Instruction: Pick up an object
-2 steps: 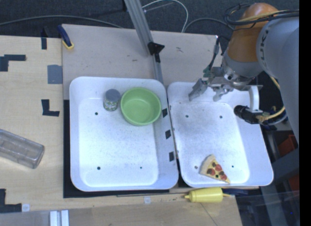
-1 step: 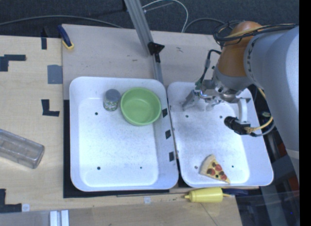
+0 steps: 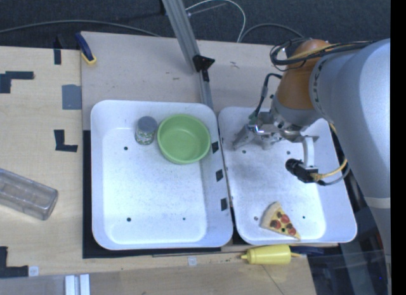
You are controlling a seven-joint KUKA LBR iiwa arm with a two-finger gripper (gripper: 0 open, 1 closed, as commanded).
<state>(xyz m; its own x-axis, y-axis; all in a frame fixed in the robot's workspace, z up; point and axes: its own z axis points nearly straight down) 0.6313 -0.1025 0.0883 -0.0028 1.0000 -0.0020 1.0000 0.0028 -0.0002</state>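
My gripper (image 3: 252, 141) hangs over the far left part of the right bin (image 3: 336, 224), close to the divider between the bins. Its fingers (image 3: 239, 140) are spread open and nothing is between them. A toy pizza slice (image 3: 279, 219) lies flat near the front of the same bin, well below the gripper in the view. In the left bin (image 3: 108, 217), a green bowl (image 3: 184, 138) stands at the far side. A small jar with a grey lid (image 3: 145, 130) stands just left of the bowl, touching it or nearly so.
A yellow squeeze bottle (image 3: 269, 255) lies on the bench just in front of the right bin. A clear plastic container (image 3: 24, 193) lies on the bench at far left. A metal pole (image 3: 184, 27) slants up behind the bins. Cables loop at the wrist.
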